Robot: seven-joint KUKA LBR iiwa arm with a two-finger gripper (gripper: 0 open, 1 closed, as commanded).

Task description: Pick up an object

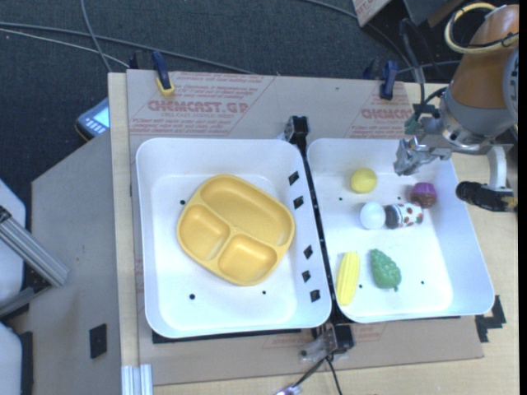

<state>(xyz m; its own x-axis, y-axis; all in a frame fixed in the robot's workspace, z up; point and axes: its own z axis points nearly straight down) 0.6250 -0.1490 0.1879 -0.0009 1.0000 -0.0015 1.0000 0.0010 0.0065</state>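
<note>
**A:** Right bin [461, 245], contents?

**B:** Yellow ball [363, 180] near back wall. Purple piece [424, 193] just right of it. White ball [372, 216] touching a red-and-white item [404, 215], mid-bin. Corn cob [348, 276] and green leafy piece [384, 270] toward front. No single target named; any would serve.

**A:** End effector [405, 164]?

**B:** Above back of right bin, between yellow ball and purple piece. Nothing seen between fingers. Spread: cannot tell from this angle.

**A:** Risks?

**B:** Descent into bare floor between the two nearest items, likely closing on nothing. Round balls prone to rolling off on contact. White ball and its neighbour touching: possible double nudge, no grip.

**A:** Beyond that?

**B:** Left bin [156, 245] with yellow divided tray [236, 229]. Both on bench [214, 101], well apart from the reach.
</note>
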